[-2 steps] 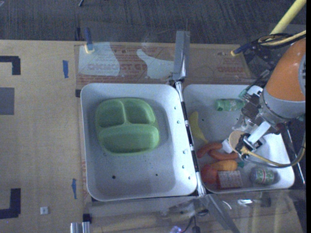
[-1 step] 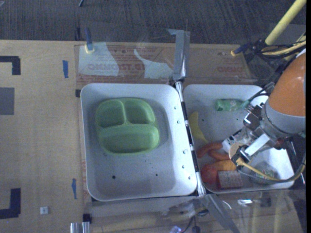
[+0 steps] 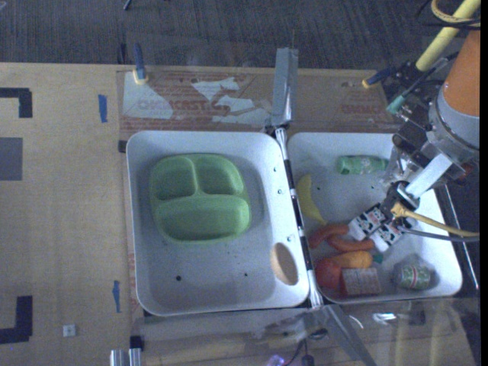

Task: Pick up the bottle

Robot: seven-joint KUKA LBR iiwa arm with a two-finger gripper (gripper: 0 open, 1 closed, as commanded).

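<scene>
Arm over the right bin, bottle lying at the bin's far side.

Nearest the camera in the right bin (image 3: 450, 280) sit a small can (image 3: 412, 276), a reddish box (image 3: 361, 281) and orange and red toy foods (image 3: 343, 261); the left bin (image 3: 145, 280) holds a tan oval (image 3: 284, 264) and a green divided plate (image 3: 200, 197). Mid-bin, the gripper (image 3: 380, 226) hovers with fingers spread, nothing between them, beside a banana (image 3: 307, 198). Farther back, the green bottle (image 3: 361, 164) lies on its side, well apart from the gripper.
</scene>
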